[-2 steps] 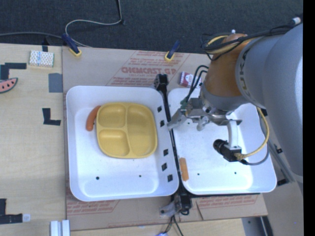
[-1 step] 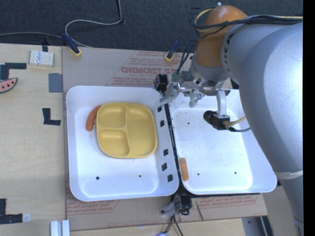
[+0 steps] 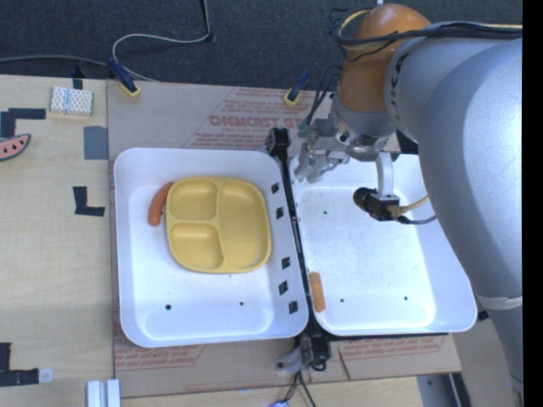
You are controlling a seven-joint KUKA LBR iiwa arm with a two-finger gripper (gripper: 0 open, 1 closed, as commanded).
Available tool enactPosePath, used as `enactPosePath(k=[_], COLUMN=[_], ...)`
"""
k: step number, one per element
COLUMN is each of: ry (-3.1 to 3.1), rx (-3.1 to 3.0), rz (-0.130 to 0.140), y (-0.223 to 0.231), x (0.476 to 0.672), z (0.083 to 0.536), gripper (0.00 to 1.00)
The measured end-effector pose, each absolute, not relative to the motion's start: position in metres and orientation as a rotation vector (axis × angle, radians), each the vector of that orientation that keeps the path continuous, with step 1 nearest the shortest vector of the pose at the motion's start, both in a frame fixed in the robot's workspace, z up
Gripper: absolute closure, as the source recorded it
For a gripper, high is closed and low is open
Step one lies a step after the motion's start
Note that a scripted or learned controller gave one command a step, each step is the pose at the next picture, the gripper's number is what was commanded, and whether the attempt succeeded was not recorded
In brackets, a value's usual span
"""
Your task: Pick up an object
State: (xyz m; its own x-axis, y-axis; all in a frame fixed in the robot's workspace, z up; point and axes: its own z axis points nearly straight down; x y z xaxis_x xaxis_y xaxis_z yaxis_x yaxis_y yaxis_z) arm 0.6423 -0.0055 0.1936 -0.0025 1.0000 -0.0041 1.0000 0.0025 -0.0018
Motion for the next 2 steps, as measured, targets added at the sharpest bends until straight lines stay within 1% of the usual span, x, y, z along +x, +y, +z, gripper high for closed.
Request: enactPosePath(k=[1, 2], ry=[2.224, 2.223], rx=[2.217, 2.219], rz=[-0.007, -0.003], y=[-0.005, 0.031], x=[0.642, 0.668], z=[0.193, 0.184], gripper=[0.00, 0.00])
